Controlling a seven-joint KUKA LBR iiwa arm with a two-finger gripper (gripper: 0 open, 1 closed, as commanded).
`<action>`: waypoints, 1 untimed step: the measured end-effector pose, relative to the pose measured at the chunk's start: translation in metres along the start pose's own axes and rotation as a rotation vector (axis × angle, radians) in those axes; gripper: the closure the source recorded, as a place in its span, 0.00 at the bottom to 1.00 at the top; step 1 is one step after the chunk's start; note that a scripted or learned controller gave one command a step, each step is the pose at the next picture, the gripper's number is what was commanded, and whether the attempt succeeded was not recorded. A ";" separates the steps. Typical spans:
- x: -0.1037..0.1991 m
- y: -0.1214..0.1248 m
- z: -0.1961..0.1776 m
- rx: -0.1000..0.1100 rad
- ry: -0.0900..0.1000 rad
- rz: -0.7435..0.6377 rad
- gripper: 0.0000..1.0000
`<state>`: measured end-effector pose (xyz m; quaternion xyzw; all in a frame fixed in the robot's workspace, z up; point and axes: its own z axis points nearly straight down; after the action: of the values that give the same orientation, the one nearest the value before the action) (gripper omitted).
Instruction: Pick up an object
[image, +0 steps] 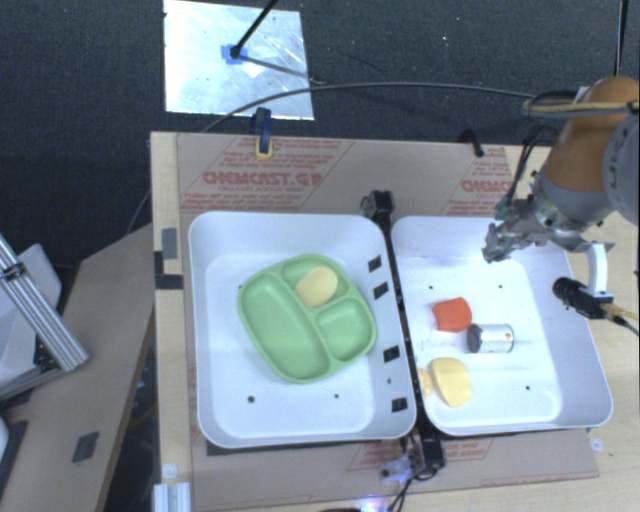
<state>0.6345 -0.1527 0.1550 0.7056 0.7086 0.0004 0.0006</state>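
In the right bin (560, 400), three small things are lying loose on the white floor, any of them there for the picking. An orange block (452, 314) is sitting near the middle, close to the divider side. Just beside it, toward the lower right, a small silver can (491, 338) is lying on its side with its dark end turned left. Below both, near the bin's front left corner, a pale yellow lump (449, 381) is resting, apart from the can and the block.

The claw (498, 243) is hanging over the far part of that same bin, well apart from all three pieces. It is pointing down and to the left, and nothing is showing between its tips; from where I am standing I cannot tell how wide it is parted, since the grey metal is blurring together there. Behind it the grey arm (590, 160) with its orange band is reaching in from the right.

Across the dark clips of the divider, the left bin (220, 400) is holding a green divided tray (290, 340), sitting at a slant. A second yellow piece (318, 286) is lying in the tray's upper compartment.

Both bins are resting side by side on a brown board printed with red letters, which is covering the worktop (110, 300).
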 end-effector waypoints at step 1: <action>0.003 0.001 -0.062 -0.002 -0.001 -0.002 1.00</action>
<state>0.6356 -0.1497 0.2170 0.7051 0.7091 0.0009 0.0015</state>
